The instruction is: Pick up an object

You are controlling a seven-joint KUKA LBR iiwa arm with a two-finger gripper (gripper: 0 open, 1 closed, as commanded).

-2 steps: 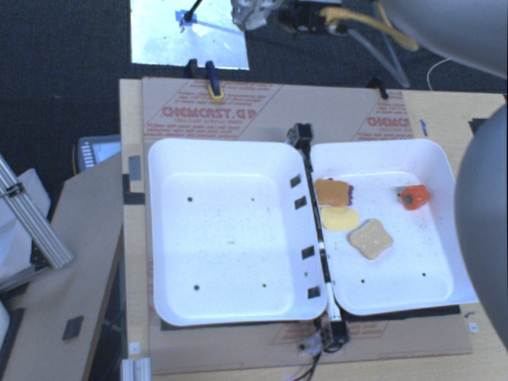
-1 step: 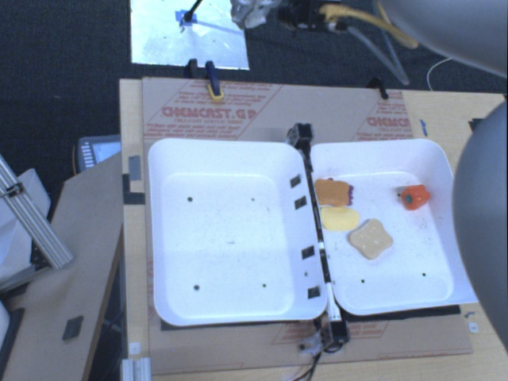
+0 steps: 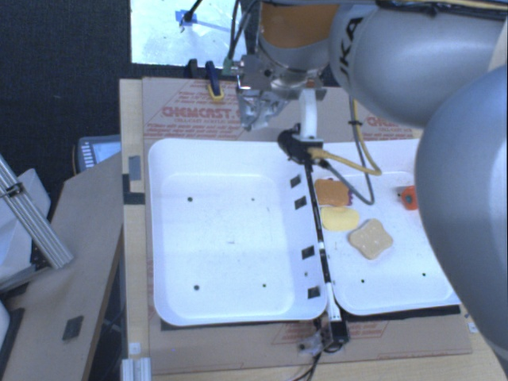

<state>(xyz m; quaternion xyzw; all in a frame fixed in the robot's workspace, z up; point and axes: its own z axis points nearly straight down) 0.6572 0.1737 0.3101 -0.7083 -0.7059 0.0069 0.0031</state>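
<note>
The right bin (image 3: pixel 397 292) holds a brown-orange flat piece (image 3: pixel 332 192) near its left wall. Just in front of that piece lie a pale yellow flat piece (image 3: pixel 340 218) and a tan toast-shaped piece (image 3: pixel 371 239). A small orange object (image 3: pixel 408 198) sits further right, partly behind the arm. My gripper (image 3: pixel 257 116) hangs over the far rim of the left bin (image 3: pixel 222 236), near its right back corner. It is up and to the left of the pieces and apart from them, and nothing shows in it.
The big grey arm covers the right bin's right side and the upper right of the view. A cardboard sheet (image 3: pixel 190 109) lies under both bins. A blue and yellow clamp (image 3: pixel 213 84) sits at the sheet's back edge.
</note>
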